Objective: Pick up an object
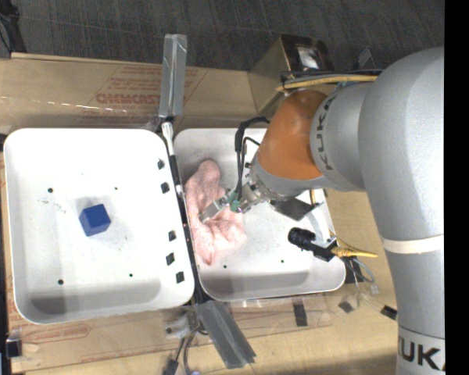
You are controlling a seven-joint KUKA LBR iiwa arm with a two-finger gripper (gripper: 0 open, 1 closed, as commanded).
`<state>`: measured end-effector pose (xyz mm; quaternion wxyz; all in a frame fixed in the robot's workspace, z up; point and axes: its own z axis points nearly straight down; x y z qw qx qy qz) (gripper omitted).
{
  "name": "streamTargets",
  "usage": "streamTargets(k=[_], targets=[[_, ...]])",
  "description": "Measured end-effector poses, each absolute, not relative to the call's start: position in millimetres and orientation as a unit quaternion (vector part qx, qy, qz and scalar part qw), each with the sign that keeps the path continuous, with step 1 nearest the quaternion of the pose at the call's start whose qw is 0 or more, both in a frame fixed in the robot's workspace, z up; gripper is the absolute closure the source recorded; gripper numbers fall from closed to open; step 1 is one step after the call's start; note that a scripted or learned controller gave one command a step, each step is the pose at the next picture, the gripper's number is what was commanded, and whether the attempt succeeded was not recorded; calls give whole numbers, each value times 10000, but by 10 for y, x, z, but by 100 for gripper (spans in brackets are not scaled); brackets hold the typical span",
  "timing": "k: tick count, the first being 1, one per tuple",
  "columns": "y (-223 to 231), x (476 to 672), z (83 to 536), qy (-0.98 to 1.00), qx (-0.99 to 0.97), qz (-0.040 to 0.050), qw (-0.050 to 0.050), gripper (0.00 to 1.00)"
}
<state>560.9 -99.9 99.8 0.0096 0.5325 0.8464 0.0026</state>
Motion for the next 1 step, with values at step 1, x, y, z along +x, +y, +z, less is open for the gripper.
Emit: streamTargets(k=[1], targets=[[-1035, 5495, 994, 8312, 5559, 38, 71, 0]])
